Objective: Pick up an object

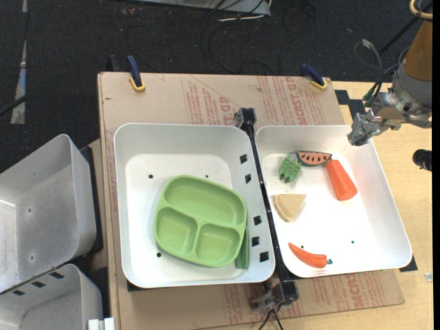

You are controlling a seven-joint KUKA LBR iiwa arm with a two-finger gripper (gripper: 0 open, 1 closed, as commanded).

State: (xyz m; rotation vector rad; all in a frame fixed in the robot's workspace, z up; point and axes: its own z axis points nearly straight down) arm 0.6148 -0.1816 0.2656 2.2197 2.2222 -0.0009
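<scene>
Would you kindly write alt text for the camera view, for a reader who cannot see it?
The gripper hovers at the right bin's upper right rim, holding nothing. That bin holds a watermelon slice, green toy, carrot, beige wedge and chili pepper; the left bin holds a green divided plate.

Bare floor lies open between carrot and chili pepper (right bin).

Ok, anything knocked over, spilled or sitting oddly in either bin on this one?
Only one thing: the green plate in the left bin lies turned at an angle, not square to the walls. The toy foods in the right bin lie apart and intact. The end effector is above that bin's far rim.
</scene>
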